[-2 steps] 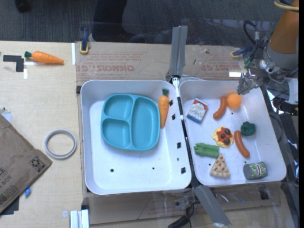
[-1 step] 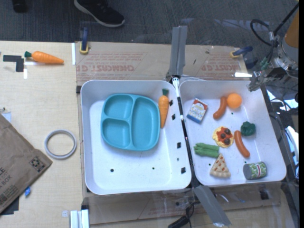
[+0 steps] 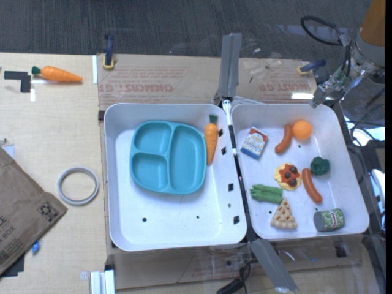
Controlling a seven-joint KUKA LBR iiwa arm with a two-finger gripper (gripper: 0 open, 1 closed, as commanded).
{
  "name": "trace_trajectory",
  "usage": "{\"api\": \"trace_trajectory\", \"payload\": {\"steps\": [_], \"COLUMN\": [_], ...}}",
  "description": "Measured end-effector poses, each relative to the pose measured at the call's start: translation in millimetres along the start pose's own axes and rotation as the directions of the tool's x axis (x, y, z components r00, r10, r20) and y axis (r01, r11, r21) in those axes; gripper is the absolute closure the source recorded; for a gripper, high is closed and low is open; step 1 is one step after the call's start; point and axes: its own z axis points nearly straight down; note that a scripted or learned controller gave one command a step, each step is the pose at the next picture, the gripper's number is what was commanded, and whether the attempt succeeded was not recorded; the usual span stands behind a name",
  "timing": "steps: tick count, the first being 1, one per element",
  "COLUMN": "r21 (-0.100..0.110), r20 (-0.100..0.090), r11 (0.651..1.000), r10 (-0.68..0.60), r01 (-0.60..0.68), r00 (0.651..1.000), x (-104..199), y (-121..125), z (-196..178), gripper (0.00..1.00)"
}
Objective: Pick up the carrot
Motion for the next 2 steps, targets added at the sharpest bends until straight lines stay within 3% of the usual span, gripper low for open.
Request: {"api": "trace_trajectory", "payload": {"steps": [1,2], "r21": [0.002,-0.001], "r20": [-0.002,0.001], "r11": [0.995,0.924], "r10": [-0.1,-0.381], "r01": [0.1,0.381], "r00": [0.995,0.924], "x": [-42,-25], "y": [-27,-24], "z": [85,27], "gripper": [1.0,1.0]}}
